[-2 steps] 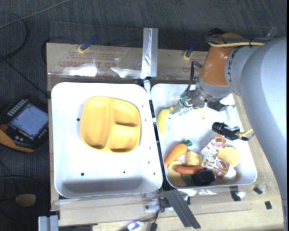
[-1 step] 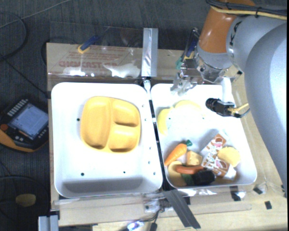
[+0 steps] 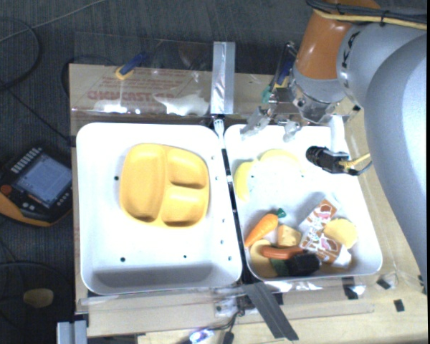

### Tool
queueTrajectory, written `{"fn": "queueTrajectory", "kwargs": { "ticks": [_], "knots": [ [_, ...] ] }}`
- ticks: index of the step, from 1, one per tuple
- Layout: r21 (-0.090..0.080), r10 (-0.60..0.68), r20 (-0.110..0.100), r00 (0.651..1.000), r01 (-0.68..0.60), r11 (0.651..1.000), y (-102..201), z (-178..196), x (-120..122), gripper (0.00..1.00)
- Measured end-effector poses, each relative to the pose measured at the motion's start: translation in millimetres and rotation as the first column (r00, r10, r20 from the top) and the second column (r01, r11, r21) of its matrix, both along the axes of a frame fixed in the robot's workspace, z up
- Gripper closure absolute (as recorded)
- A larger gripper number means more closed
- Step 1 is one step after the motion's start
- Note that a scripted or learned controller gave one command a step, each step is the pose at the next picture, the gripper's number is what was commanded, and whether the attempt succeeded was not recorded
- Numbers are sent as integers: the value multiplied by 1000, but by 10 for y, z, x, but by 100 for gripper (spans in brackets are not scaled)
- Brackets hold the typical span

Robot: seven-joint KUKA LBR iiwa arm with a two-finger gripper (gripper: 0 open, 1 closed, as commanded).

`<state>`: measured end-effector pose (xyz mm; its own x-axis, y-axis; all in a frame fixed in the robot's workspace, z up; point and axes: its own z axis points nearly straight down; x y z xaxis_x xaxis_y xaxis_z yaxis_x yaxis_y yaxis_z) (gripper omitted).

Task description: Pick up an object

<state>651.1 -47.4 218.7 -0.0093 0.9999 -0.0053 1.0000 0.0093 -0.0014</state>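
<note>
I am watching the grey arm reaching in over the far rim of the right bin, and the gripper is hanging there with its two fingers spread apart and nothing between them. Off to the jaws' left, the left bin is carrying a yellow divided tray. It is broad, stiff and smooth, so I am judging it too wide and too slippery for this grip. Everything easier is lying in the right bin. Just below the jaws a pale yellow disc is lying flat, and a little below and left of them a second pale yellow piece is leaning at the bin's left wall. Both look thin and light, and I am expecting the fingers to slide off a flat face. Well below the jaws, at the near end, a heap is sitting: a red-and-white carton, a yellow lump, an orange toy carrot, a reddish sausage and a small black thing, all touching or crowding one another. I am favouring the carrot: it looks like light, stiff plastic, lying at the heap's left edge with its thick middle exposed. I am planning to close across that middle, square to its length, since the tapered tip would probably squirt out.
</note>
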Motion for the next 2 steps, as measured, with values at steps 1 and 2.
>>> {"fn": "queueTrajectory", "kwargs": {
  "ticks": [1, 2],
  "knots": [
    [1, 8, -2, 1000, -8, 1000, -152, -356, -274, 0],
    [2, -15, -2, 1000, 15, 1000, -500, -1027, -367, 0]
  ]
}}
